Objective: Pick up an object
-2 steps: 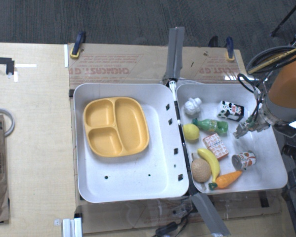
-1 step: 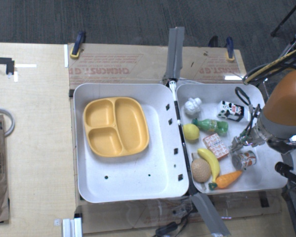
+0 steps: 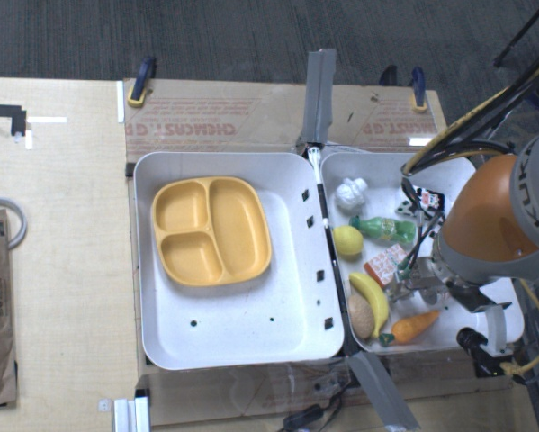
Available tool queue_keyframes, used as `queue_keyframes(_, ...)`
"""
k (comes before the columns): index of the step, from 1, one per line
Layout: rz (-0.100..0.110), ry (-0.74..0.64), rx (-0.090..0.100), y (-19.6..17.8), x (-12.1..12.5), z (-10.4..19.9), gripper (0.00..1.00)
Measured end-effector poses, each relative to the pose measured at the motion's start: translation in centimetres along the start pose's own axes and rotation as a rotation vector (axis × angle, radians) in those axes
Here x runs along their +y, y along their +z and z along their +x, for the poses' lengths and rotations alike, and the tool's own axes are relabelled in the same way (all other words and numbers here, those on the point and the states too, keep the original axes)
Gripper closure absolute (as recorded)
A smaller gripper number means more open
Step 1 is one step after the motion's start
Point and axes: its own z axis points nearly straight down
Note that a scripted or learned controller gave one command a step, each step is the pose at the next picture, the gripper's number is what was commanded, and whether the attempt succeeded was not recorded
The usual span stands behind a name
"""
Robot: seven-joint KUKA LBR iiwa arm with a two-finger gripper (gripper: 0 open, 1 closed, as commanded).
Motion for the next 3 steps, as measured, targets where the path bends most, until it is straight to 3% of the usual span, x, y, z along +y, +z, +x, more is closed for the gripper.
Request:
queue_keyframes(1, -0.007, 0.011, -0.014, -0.3, 0.0, -0.9, 0.00)
queue_keyframes(2, -0.001, -0.190, -0.001, -10.0, 0.3, 4.1, 0.00)
queue_keyframes(3, -0.001, -0.197, -0.001, 0.0, 0.7, -0.7, 0.00)
